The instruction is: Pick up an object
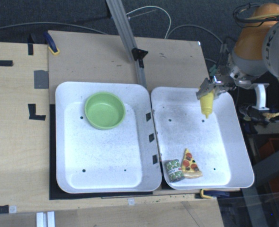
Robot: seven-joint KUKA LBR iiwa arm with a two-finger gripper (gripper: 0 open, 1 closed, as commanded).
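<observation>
My gripper (208,92) hangs over the far right corner of the right bin (224,141), shut on a yellow object (206,105) that dangles below the fingers, above the bin floor. A pizza-slice toy (191,164) and a small green patterned can (173,170) lie together at the near left of the right bin. A green bowl (104,110) sits at the far side of the left bin (73,174).
A slanted metal pole (125,27) with a black clamp crosses the bench behind the bins. Cables loop across the dark floor at the back. The arm's orange band (255,37) sits at the right edge.
</observation>
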